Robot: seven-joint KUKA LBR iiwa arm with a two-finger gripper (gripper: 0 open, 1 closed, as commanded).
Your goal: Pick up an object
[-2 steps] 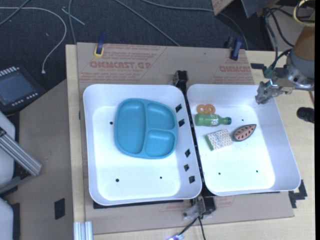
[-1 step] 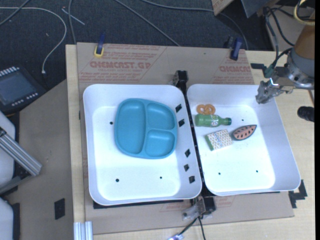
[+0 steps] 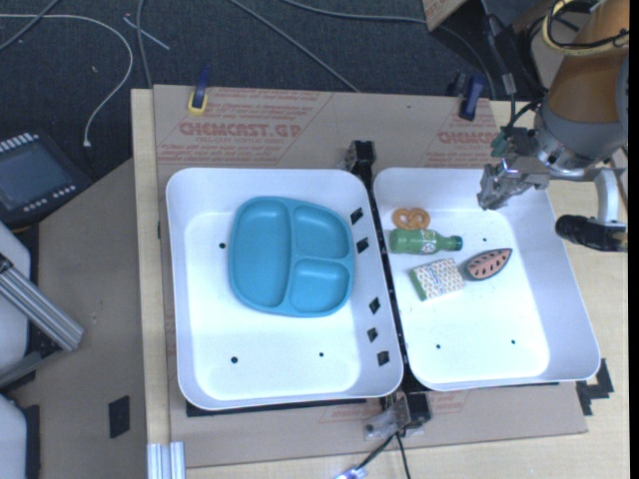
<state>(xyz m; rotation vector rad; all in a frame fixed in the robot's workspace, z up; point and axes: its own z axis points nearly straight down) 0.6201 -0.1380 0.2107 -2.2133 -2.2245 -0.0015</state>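
Now the gripper (image 3: pixel 496 196) is hanging over the right bin (image 3: pixel 559 307); I cannot tell its state.
The little green bottle (image 3: pixel 422 241) is looking light and slippery; squeezing its round middle seems best.

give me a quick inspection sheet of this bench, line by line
surface: cardboard-topped bench bearing left bin and right bin.
job's things: pretzel, green bottle, patterned packet and watermelon slice lie in the right bin.
clutter: blue divided plate in the left bin.
grippers: claw above the right bin's far edge, holding nothing visible.
cables: white cables on the floor; black cable at the near edge.
surroundings: dark carpet, screen at left.
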